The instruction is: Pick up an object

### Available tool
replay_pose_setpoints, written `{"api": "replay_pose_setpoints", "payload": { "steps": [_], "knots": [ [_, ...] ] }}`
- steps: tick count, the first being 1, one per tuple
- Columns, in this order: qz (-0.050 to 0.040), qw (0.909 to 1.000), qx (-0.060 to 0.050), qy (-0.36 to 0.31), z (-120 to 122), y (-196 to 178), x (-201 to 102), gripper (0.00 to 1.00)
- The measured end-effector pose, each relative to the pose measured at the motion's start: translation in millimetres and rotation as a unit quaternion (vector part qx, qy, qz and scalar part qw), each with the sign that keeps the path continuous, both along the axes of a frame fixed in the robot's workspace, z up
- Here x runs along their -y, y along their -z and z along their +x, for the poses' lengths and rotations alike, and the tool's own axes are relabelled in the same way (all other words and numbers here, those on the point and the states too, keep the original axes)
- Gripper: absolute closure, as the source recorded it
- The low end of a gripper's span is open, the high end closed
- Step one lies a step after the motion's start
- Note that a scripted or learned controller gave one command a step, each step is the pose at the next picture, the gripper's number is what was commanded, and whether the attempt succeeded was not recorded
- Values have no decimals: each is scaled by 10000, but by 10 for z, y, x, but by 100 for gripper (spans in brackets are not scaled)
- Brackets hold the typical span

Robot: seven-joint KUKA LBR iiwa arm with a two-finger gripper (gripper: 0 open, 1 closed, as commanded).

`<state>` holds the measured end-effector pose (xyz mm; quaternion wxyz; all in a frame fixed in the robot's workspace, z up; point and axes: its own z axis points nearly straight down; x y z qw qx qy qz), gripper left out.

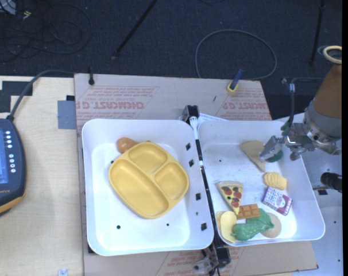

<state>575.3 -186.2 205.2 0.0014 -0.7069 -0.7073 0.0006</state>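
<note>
Tan and flat, the wedge-shaped toy piece (253, 152) lies in the right bin (312, 223), near its far wall. It looks light, stiff and thin, best pinched across its edges. Just beside it hangs the tool (273, 149); I cannot tell its opening.

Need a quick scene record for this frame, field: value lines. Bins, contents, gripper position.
left bin: yellow divided plate, orange item peeking out behind it
right bin: tan piece, pizza slice, yellow crinkled piece, purple packet, green item on a pile at the near edge
gripper: over right bin's far side, beside the tan piece
held object: none seen between the fingers
arm: enters from the right
</note>
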Motion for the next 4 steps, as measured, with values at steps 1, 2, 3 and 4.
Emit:
{"api": "replay_pose_setpoints", "payload": {
  "steps": [1,2,3,4],
  "knots": [
    [0,10000,6,-10,280,1232,112,0],
    [12,10000,13,-31,595,1177,-623,0],
    [3,10000,-1,-6,579,1074,-577,100],
    [3,10000,45,-21,353,115,-1092,100]
  ]
}}
